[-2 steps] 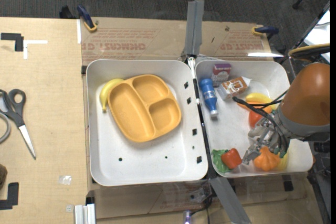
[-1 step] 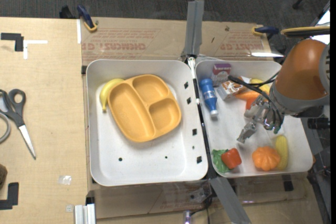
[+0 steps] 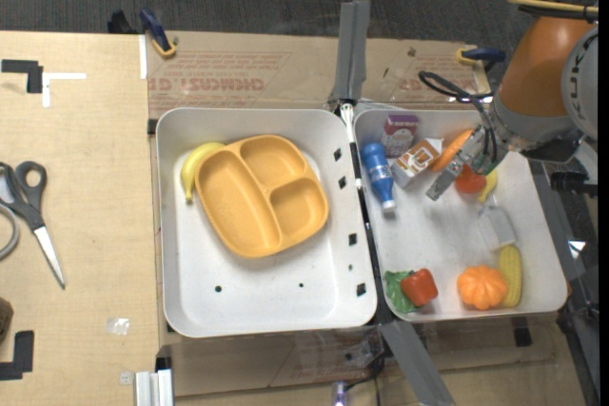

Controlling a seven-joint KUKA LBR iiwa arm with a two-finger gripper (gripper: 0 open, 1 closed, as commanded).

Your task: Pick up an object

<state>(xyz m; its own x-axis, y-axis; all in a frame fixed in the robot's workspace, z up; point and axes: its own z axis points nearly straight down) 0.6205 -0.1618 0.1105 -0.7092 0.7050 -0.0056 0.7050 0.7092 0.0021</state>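
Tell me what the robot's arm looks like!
The arm is chunky and rounded, grey with a big orange band above the wrist. A thin black cable loops beside it. At its end sits a small gripper with slim grey metal parts.

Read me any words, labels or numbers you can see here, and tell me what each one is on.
Red print on the cardboard sheet behind the bins: upside down to the camera, too blurred to read.
Letters on the arm: cut off at the frame edge, not readable.
Small carton, purple-topped cup and blue bottle: print too small to read.
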